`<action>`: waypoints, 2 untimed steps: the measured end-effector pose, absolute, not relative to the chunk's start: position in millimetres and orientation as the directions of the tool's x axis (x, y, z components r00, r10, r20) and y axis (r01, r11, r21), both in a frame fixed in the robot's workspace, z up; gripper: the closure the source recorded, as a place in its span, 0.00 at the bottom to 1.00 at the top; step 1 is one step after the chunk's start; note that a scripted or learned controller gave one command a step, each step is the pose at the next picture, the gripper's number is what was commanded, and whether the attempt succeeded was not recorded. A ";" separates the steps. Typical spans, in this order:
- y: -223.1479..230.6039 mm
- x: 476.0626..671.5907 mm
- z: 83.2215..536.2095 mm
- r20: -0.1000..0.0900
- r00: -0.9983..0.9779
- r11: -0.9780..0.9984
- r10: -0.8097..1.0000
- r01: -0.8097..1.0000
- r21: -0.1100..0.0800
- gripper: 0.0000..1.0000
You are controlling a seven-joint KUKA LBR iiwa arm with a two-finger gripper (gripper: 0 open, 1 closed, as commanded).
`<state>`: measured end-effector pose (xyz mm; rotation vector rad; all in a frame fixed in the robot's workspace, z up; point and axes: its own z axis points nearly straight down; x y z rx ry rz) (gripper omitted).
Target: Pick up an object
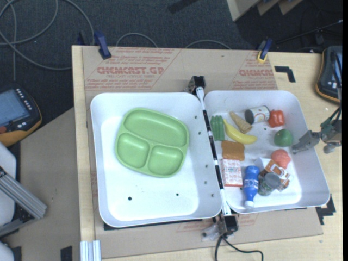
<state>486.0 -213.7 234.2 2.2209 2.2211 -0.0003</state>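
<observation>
Robot gripper (311, 141), grip state unclear, hovers at frame's right edge beside a green ball (283, 138), apparently approaching; descent comes next.

Light wooden counter (136, 72) with red lettering, blue clamp (101, 44) at its far edge, grey cables (43, 15) on dark floor
</observation>
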 end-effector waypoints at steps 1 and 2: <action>-101.1 510.9 143.9 0.002 -0.002 0.002 1.000 1.000 -0.003 0.00; -100.6 499.0 103.8 -0.009 0.001 -0.001 1.000 1.000 0.021 0.00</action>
